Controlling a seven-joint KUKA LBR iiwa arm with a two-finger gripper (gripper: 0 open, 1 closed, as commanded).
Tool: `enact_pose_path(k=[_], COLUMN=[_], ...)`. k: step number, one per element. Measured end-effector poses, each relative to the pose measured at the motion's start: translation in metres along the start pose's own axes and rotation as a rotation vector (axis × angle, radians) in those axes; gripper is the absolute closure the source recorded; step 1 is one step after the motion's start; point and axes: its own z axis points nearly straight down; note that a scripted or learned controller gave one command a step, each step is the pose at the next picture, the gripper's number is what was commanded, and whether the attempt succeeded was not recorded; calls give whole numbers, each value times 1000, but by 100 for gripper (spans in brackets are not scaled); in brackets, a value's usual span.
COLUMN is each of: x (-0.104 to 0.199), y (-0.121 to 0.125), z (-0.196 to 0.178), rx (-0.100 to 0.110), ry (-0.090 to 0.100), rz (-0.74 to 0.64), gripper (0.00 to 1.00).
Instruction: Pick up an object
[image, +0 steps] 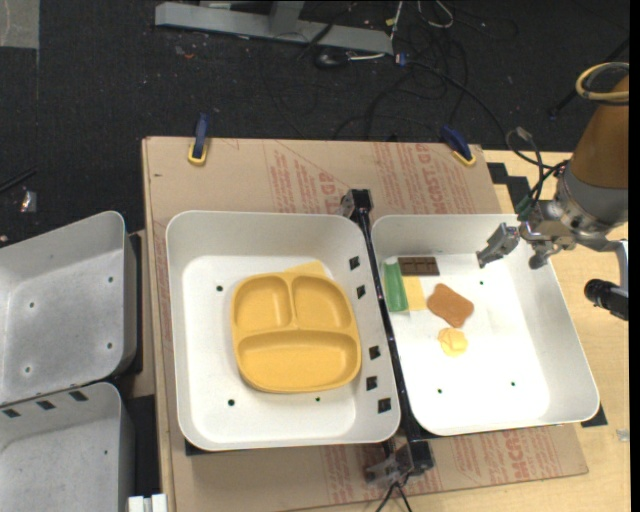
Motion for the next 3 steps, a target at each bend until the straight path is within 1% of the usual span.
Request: enact_pose_path(k=[1,2,3], x=[7,12,12], y=[1,5,6], z=[45,106,106], rx=[4,4,0], ry=[1,1,0], rz=[-2,-2,-2], gripper=[0,0,0])
